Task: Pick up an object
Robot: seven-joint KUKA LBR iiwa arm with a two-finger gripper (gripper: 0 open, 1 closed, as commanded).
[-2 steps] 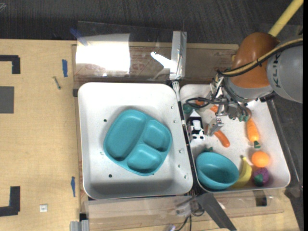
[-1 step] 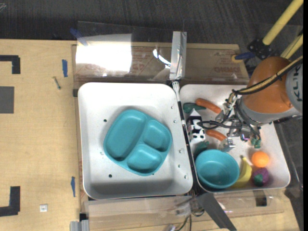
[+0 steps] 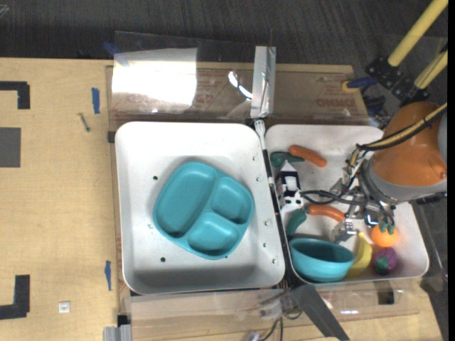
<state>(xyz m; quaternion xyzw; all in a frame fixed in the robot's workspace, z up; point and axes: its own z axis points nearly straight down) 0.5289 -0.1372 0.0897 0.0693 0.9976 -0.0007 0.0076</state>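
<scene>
Gripper low in right bin among carrot, bowl, banana; jaw state unclear; nothing visibly lifted, pick not yet done.

Dark grey carpet floor runs across the top, fine ribbed texture. Light plywood table covers the left side; black L-shaped corner marks and a grey square patch on it, plus a few short blue tape strips near the bins. Clear plastic sheet behind the bins catches a strong glare from overhead light, brown cardboard under it. Yellow poles with black clamps sit top right over the carpet.
</scene>
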